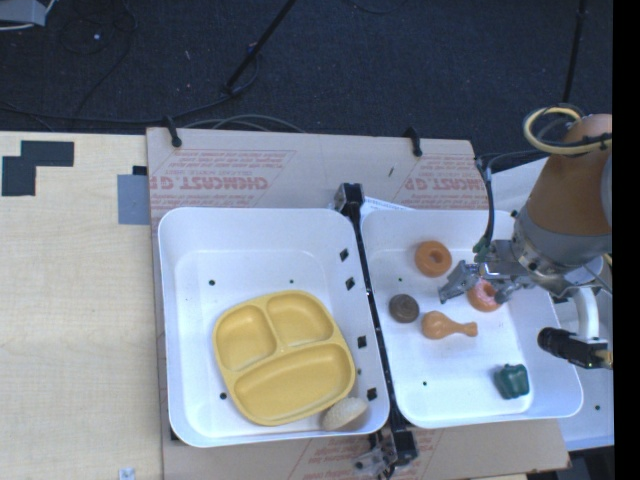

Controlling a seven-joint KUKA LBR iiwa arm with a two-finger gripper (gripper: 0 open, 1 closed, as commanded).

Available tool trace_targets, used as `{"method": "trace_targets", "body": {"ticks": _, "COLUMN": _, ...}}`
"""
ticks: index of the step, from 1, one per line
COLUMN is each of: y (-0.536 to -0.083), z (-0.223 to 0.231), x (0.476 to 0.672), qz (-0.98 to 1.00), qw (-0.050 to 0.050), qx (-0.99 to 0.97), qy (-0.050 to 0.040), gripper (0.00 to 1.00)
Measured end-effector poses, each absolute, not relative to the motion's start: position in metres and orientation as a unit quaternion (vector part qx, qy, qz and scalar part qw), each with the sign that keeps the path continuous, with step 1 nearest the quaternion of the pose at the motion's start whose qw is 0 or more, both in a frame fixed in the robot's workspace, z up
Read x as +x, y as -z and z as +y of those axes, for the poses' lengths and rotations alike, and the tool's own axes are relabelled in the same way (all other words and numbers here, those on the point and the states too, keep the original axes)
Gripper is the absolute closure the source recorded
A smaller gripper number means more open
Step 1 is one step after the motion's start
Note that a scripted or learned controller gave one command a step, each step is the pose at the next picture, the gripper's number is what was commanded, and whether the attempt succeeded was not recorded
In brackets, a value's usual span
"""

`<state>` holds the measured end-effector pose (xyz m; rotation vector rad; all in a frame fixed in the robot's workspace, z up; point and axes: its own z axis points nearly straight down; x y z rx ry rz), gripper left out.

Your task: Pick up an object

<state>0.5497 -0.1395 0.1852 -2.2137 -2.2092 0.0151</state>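
Note:
My gripper (481,290) is low over the right bin (560,408), near its right side. It is open, and a small red-orange round object (485,297) sits between the spread fingers (454,287). An orange doughnut (433,258) lies up and to the left of it. An orange gourd-shaped toy (447,325) lies just below the gripper. A dark brown round piece (403,308) is farther left, and a green pepper (512,380) rests near the bin's front right corner.
The left bin (185,268) holds a yellow divided plate (285,356) and a beige bun-like object (345,413) at its front right corner. A black divider (362,288) runs between the bins. The arm's body (565,203) rises over the right bin's right rim.

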Motion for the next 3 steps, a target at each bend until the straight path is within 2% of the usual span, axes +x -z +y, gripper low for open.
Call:
{"method": "trace_targets", "body": {"ticks": 1, "y": -0.193, "z": -0.140, "x": 0.553, "qz": -0.707, "qw": 0.002, "qx": -0.707, "qy": -0.0009, "gripper": 0.00}}
{"method": "trace_targets", "body": {"ticks": 2, "y": -0.135, "z": -0.146, "x": 0.558, "qz": -0.707, "qw": 0.004, "qx": -0.707, "qy": -0.0024, "gripper": 0.00}}
{"method": "trace_targets", "body": {"ticks": 3, "y": -0.085, "z": -0.145, "x": 0.557, "qz": -0.707, "qw": 0.002, "qx": -0.708, "qy": -0.0009, "gripper": 0.00}}
